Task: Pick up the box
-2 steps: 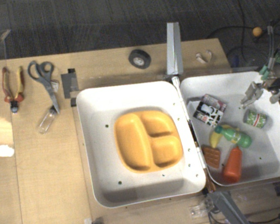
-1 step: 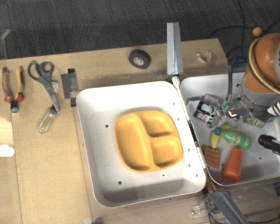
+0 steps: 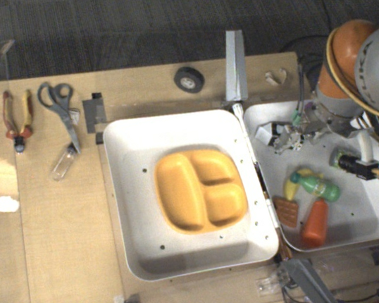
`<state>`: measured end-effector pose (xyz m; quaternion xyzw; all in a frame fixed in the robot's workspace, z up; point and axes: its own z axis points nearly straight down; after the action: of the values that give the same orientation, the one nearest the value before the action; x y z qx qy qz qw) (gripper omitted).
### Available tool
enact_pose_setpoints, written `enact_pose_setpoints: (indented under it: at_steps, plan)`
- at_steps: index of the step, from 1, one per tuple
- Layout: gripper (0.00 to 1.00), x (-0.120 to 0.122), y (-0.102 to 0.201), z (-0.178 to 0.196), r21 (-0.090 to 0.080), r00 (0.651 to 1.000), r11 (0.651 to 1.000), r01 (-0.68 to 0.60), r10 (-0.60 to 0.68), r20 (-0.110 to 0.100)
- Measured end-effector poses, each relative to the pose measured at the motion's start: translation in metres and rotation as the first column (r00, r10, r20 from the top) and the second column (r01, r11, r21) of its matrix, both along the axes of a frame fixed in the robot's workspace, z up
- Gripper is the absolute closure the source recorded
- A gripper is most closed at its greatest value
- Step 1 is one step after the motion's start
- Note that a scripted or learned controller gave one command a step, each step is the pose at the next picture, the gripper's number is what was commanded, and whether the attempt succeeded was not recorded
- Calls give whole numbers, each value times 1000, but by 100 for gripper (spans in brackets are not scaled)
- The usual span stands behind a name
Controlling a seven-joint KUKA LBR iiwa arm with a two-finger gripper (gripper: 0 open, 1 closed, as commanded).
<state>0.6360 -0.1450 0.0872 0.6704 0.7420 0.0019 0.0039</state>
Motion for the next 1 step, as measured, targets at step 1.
enact_pose_setpoints:
  at_steps: [1]
  plan:
    - [0,28,-51,-1,26,991,992,-127,128,-44]
